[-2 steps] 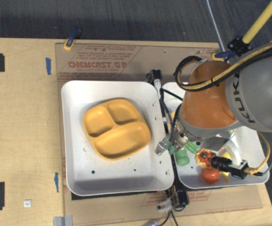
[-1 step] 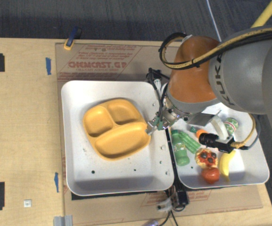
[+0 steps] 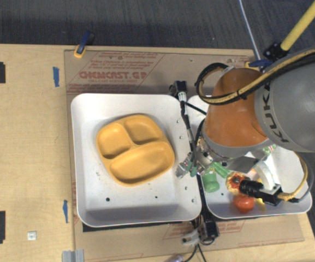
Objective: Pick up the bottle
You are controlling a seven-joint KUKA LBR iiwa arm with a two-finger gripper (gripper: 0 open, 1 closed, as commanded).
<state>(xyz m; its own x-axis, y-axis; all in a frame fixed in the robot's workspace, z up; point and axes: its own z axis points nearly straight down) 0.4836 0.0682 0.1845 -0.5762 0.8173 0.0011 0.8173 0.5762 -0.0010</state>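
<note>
Plastic gleams in both shallow white bins: the left bin [image 3: 86, 146], mid-frame, holds one glossy yellow three-compartment plate [image 3: 135, 149] lying flat; the right bin [image 3: 293, 203], lower right, holds one green plastic bottle [image 3: 211, 180] and one smooth red tomato-like ball [image 3: 244, 203]. Grey arm with orange band [image 3: 236, 116] reaches down from the right, its gripper [image 3: 192, 167] at the bins' shared edge, just beside the bottle; whether the claw is wide or narrow I cannot tell.
</note>
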